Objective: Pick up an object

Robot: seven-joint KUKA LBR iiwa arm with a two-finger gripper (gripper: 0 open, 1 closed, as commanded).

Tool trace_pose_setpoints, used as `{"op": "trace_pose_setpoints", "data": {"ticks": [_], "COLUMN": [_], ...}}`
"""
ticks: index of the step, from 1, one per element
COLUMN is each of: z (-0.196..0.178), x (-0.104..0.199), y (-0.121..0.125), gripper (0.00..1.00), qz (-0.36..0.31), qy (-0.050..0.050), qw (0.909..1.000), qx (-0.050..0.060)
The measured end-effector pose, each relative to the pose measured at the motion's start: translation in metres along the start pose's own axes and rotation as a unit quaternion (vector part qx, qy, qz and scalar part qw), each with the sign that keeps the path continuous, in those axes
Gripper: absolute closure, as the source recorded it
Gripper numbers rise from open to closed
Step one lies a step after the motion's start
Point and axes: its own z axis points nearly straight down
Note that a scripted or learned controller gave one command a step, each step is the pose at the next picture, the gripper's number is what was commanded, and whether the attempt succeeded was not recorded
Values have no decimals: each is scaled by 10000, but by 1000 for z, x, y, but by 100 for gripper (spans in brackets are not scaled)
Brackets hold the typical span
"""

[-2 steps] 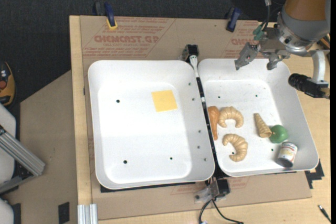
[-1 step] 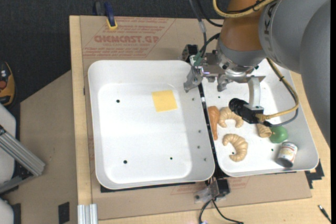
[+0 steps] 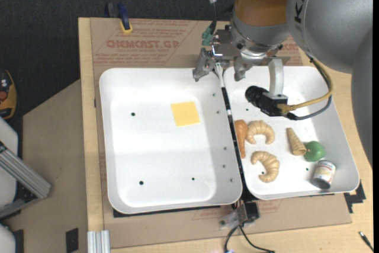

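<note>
Can by rim, gripper over divider

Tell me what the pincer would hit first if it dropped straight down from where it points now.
Probably the divider between the two bins: the pincer hangs over their shared rims at the far end. Depth is unclear from this slanted view.
</note>
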Motion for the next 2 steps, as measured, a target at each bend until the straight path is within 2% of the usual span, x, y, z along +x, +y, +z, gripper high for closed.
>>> {"op": "trace_pose_setpoints", "data": {"ticks": [1, 2], "z": [-103, 97], "x": [27, 54], "y": [30, 33], "gripper": [0, 0], "qz": [18, 29], "qy": [-1, -26], "qw": [10000, 9999], "qx": [-26, 135]}}
